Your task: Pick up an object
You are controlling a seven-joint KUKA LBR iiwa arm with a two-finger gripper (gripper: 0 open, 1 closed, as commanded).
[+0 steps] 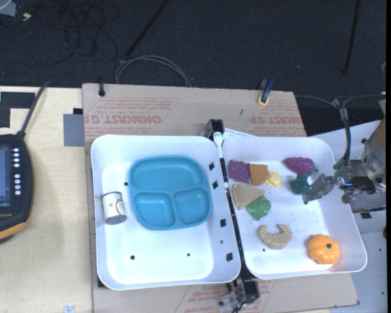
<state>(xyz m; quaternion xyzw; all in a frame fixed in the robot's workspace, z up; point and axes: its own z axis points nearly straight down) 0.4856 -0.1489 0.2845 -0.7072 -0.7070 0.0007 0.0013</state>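
Hovering claw [317, 189] beside teal toy [300, 184] in right bin [352, 253]

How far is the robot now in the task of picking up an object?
Nothing looks picked up yet. The gripper sits low at the right side of the right bin, next to a dark green toy, but no object shows between its fingers. The purple grapes, the orange pumpkin and the other toys lie in the bin. Grasping and lifting are left.
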